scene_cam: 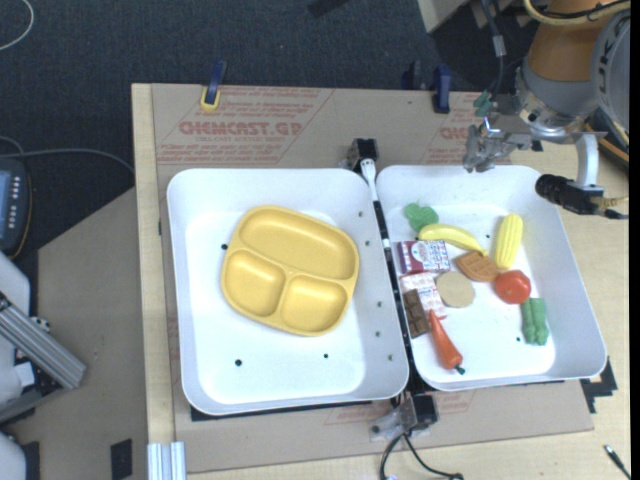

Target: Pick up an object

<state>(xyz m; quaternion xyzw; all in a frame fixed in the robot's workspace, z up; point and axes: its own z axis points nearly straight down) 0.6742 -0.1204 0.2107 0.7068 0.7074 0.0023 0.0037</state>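
The right bin holds several toy foods: a banana, a corn cob, a tomato, a carrot, a green pepper, a green pickle, a round cracker, a toast piece and snack packets. My gripper hangs above the far rim of the right bin, behind the foods, with nothing visible between its fingers. It is too small and dark to read its state.
The left bin holds a yellow three-compartment tray. Clamps sit at the bench's far edge, yellow and blue. A black cylinder juts in by the right bin's far right corner.
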